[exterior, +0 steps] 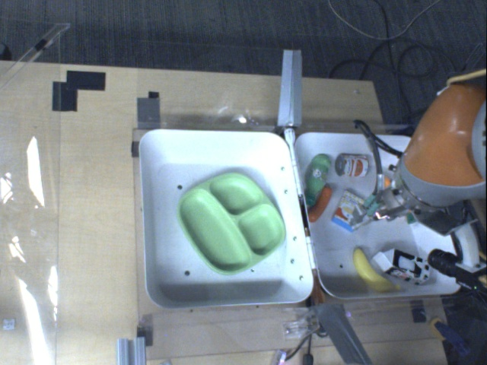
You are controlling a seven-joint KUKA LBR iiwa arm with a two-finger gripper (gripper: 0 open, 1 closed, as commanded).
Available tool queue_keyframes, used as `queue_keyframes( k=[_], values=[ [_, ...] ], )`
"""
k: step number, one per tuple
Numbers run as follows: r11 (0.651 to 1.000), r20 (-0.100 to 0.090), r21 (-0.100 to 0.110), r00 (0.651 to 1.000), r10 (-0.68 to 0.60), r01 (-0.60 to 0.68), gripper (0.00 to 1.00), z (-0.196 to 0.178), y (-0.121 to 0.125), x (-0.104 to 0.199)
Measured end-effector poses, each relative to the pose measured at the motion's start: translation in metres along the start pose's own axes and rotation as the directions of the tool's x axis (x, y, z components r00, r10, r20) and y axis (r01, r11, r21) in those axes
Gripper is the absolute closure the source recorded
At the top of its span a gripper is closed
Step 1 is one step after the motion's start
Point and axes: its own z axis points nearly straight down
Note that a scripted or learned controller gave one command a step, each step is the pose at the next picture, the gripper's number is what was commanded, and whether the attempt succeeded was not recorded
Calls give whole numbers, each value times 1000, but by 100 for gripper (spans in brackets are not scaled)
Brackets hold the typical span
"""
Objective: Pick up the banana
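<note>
Over the right bin point(335, 276), the hand point(386, 204) hangs above a small carton point(350, 210); how far it is open cannot be told.

The banana point(370, 270) lies near the bin's front wall, its long axis running from upper left to lower right, just beside a black-and-white object point(409, 266). A can point(351, 165), a green vegetable point(317, 172) and a carrot point(320, 203) sit farther back. The left bin point(163, 280) holds a green divided plate point(231, 220).

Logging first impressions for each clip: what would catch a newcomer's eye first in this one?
The big green divided plate lying in the left bin stands out first. Next comes the arm's orange band looming over the right bin. There the yellow banana lies near the front edge, with a green item and a can toward the back.
</note>
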Motion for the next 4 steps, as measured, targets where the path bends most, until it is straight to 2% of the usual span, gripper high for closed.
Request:
queue_keyframes(
  k=[1, 2, 3, 4],
  values=[
    [1000, 0, 0, 1000, -1, 1, 0, 0, 0, 0],
    [999, -3, 5, 999, -40, 40, 0, 104, -12, -28],
    [999, -3, 5, 999, -40, 40, 0, 104, -12, -28],
    [997, -2, -3, 997, -81, 81, 0, 130, -20, -64]
  ],
)
